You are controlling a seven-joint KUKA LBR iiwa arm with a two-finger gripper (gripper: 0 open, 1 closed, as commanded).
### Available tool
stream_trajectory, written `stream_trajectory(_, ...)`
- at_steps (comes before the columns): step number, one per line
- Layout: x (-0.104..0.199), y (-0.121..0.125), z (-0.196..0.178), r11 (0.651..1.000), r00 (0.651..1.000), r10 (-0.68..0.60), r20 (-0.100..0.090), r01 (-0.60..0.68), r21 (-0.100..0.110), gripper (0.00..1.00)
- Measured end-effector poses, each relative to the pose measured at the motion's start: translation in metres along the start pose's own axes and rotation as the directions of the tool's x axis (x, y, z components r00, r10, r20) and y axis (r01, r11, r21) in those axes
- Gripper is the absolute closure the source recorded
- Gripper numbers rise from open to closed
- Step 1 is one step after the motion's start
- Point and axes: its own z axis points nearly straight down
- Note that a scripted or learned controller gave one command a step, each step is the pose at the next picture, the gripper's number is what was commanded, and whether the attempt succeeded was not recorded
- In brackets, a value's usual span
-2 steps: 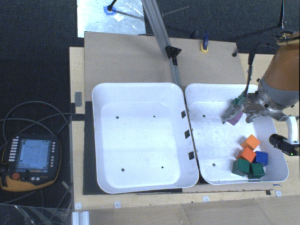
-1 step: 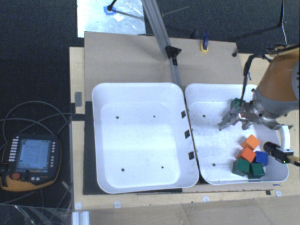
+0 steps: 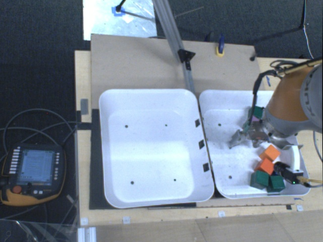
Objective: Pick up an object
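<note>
In the camera view my gripper (image 3: 241, 136) hangs low over the middle of the right bin (image 3: 222, 110), above bare white floor, and I see nothing held in it. Just right of it, in the bin's front right corner, lies a cluster of blocks: an orange block (image 3: 271, 152), a second orange block (image 3: 266, 166), a dark green block (image 3: 262, 179) and another green block (image 3: 276, 183). At the far side of the wrist, a teal block (image 3: 258, 112) and a small pink piece (image 3: 257, 119) sit partly hidden by the arm.
The left bin (image 3: 151, 145) stands beside the right one, with their walls meeting at mid-bench. A slanted metal pole (image 3: 171, 29) rises behind the bins. A teach pendant (image 3: 33, 173) lies off the bench at the left.
</note>
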Motion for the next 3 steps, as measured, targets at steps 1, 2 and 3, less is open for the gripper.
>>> stream_trajectory(1, 0.0, 0.002, -0.014, 1.0, 1.0, -0.003, 0.001, 0.003, -0.008, 1.0)
stream_trajectory(2, 0.0, -0.001, -0.059, 1.0, 1.0, -0.002, 0.002, 0.002, -0.011, 1.0)
stream_trajectory(3, 0.001, 0.006, -0.104, 1.0, 1.0, -0.003, 0.003, 0.003, -0.012, 1.0)
